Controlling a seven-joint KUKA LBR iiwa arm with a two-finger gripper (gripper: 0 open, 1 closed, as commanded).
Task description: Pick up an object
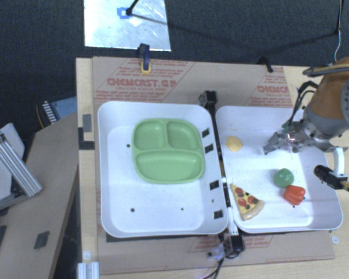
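Note:
The right bin holds a small yellow piece near its left wall, a round green item, a red pepper just right of and below the green one, and a toy pizza slice at the front left. My gripper hangs over the upper middle of this bin, right of the yellow piece and above the green item in the view. It touches none of them and holds nothing that I can see.
In the left bin lies a green divided plate. A black divider with clips runs between the bins. The arm enters from the right over the right bin's far corner.

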